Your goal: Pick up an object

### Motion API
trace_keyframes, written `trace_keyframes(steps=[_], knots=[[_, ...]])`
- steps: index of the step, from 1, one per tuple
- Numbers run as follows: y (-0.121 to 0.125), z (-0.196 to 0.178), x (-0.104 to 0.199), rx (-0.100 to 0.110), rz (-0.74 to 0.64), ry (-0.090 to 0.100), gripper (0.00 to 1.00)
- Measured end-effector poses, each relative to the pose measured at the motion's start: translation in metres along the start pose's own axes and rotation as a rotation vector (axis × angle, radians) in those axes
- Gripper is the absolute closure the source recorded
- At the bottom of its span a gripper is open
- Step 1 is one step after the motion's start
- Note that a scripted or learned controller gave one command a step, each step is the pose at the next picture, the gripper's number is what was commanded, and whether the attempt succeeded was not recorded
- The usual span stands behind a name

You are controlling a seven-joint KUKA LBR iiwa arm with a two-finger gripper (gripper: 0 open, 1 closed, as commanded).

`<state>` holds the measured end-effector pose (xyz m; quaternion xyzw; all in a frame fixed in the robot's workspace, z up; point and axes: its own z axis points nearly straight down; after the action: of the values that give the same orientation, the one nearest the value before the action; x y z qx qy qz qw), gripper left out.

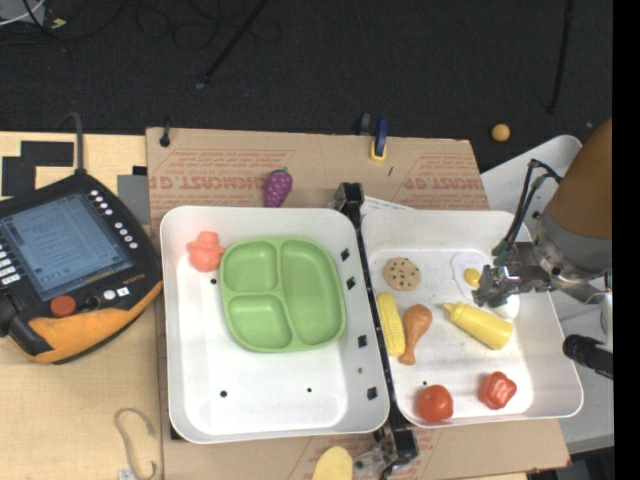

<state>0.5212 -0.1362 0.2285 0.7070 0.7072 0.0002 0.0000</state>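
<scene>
The gripper (494, 286) hangs low over the right bin (560, 393), just above the thick end of the yellow mustard bottle (480, 324). I cannot tell how it is set. Near the bottle lie a chicken leg (414, 330), a corn cob (390, 323) and a cookie (402, 273). A tomato (434, 403) and a red pepper (498, 390) sit near the front. The left bin (200, 388) has a green plate (282, 295) and a pink toy (204, 251)

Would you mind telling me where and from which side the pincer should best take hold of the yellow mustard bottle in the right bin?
Probably across the mustard bottle at its broad body, coming straight down from above. It lies flat, slanted from upper left to lower right, so the fingers should close across its narrow width. Bare bin floor flanks it, and the chicken drumstick lies apart to its left.
</scene>
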Motion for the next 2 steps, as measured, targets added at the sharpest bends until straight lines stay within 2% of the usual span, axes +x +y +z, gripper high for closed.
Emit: trace_keyframes(steps=[1,2], knots=[[0.03,-0.003,0.031,0.0,-0.002,0.001,1.0],[0.059,0.01,0.071,0.002,-0.003,0.001,1.0]])
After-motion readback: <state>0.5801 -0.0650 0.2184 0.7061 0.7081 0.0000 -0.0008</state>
